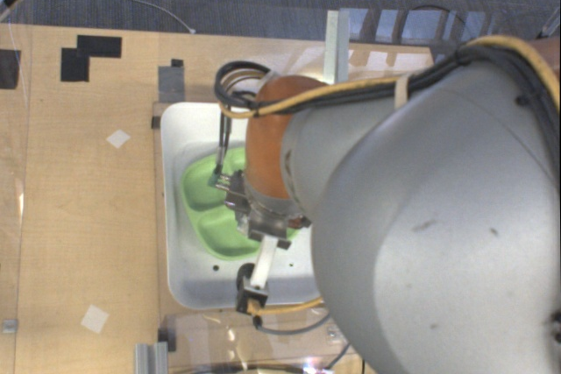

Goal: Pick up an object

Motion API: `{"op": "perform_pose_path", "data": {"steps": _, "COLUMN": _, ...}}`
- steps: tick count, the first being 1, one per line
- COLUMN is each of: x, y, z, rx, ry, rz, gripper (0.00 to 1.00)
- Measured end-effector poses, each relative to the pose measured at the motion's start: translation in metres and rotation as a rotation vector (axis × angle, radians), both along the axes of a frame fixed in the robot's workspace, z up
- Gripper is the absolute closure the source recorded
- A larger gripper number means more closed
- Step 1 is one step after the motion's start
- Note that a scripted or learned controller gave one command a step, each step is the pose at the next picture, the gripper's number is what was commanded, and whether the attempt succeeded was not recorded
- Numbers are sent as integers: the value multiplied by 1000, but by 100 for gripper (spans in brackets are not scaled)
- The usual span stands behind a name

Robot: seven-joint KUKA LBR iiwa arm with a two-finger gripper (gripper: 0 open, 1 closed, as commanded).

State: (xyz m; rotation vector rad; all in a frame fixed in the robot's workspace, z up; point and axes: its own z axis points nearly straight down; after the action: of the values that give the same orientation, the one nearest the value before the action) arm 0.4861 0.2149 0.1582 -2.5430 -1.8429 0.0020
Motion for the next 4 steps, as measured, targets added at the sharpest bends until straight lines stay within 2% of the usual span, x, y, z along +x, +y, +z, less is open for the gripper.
{"op": "perform_pose_path", "data": {"steps": 1, "x": 0, "y": 15, "z": 22, "rx": 1, "ry": -1, "rz": -380, "gripper": 100}}
{"op": "perform_pose_path", "data": {"steps": 2, "x": 1, "y": -17, "z": 10, "rx": 1, "ry": -1, "rz": -950, "gripper": 100}}
{"op": "perform_pose_path", "data": {"steps": 3, "x": 1, "y": 22, "z": 120, "rx": 10, "ry": -4, "rz": -1046, "gripper": 100}}
{"op": "perform_pose_path", "data": {"steps": 4, "x": 0, "y": 19, "z": -36, "rx": -2, "ry": 0, "rz": -1050, "gripper": 100}}
